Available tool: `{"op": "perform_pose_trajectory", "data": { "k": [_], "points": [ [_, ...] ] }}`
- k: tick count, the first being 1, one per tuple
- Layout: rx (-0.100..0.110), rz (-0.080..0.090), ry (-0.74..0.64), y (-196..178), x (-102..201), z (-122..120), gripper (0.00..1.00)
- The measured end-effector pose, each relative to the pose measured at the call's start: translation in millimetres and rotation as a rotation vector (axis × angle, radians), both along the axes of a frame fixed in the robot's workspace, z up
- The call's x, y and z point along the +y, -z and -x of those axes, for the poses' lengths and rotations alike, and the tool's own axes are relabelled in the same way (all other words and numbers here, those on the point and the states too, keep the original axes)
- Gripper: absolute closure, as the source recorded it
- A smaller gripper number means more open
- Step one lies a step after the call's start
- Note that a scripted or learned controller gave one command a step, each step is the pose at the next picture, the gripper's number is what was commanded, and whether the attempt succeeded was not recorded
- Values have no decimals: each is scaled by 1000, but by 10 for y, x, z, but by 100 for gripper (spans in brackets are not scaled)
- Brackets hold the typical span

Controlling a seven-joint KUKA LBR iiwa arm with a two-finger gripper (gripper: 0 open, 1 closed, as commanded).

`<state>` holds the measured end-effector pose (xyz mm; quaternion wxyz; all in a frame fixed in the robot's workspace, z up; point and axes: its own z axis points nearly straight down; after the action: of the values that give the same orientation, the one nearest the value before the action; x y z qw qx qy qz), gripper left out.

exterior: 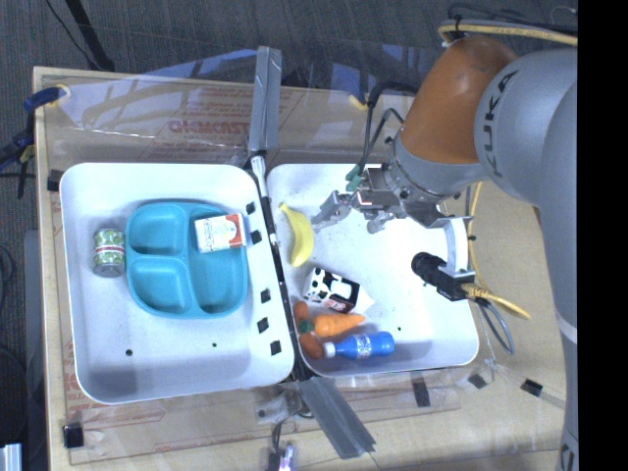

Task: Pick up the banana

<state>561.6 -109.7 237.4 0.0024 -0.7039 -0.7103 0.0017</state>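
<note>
Banana against bin wall — claw beside.

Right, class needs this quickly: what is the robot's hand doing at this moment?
Hand: above the right bin, beside the banana; open or closed cannot be told.

This looks like a robotics lab, not a home or shop. A grey industrial arm with an orange band reaches over a wooden bench where two shallow white bins sit clamped side by side. Clear plastic sheeting lines the bench's far side, cables trail beside the bins, and dark carpet lies beyond.
</note>
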Motion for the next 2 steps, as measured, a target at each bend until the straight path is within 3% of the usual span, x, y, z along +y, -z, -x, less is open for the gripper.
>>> {"op": "perform_pose_trajectory", "data": {
  "k": [1, 2],
  "points": [
    [1, 0, -46, 761, 63, -379, 0],
    [-2, 0, -89, 1468, -378, -626, 0]
  ]
}}
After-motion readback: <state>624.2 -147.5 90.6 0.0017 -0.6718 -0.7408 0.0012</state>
